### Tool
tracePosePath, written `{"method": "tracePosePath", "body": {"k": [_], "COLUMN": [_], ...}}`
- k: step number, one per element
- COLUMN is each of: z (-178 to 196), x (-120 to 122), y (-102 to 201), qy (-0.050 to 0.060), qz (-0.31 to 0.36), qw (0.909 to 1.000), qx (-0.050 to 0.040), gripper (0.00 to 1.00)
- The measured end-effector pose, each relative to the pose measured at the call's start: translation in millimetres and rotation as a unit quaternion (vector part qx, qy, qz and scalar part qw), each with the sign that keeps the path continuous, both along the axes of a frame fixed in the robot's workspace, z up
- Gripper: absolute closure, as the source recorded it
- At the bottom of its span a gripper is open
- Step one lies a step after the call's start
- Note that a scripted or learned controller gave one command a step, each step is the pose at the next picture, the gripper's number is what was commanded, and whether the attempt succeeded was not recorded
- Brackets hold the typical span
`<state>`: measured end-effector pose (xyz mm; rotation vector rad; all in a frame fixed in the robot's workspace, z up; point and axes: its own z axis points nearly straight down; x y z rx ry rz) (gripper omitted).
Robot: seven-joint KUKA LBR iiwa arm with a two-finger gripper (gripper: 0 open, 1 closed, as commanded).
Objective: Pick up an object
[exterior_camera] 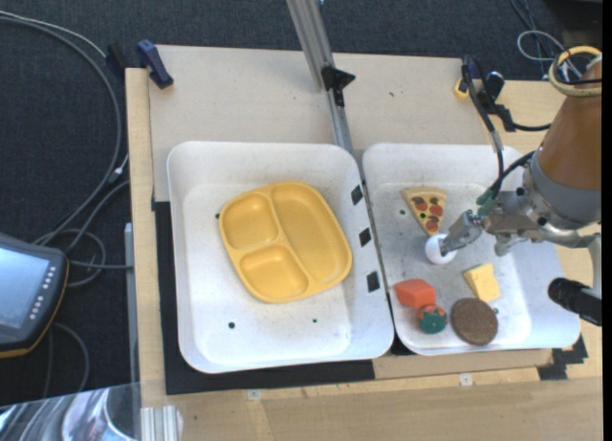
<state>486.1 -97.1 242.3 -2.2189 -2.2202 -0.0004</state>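
The gripper (466, 231) hangs over the right bin (382, 238), toward its middle, and whether it is open or clamped cannot be told from this slanted view. Just at its seven o'clock sits a small white round piece (439, 250), touching or nearly touching the tool, though nothing shows it gripped. The likeliest candidates lie close around: a pizza slice (426, 208) at eleven o'clock of the gripper, a yellow cheese wedge (483, 282) at five o'clock, a red block (415, 293), a small green-and-red piece (432, 319) and a brown disc (473, 320) near the bin's front edge. All look like toy food: light, stiff, smooth-skinned, hardly fragile but apt to skid on the bin floor. The cheese wedge seems best taken across its two flat long sides. In the left bin (191, 267) rests a yellow divided plate (283, 240)
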Motion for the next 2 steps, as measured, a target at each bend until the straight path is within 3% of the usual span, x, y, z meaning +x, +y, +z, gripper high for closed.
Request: {"method": "tracePosePath", "body": {"k": [1, 2], "z": [0, -43], "x": [0, 2], "y": [0, 2], "qy": [-0.001, 0.003], "qz": [0.000, 0.000], "qw": [1.0000, 1.0000], "qx": [-0.0003, 0.0003], "gripper": [0.00, 0.00]}}
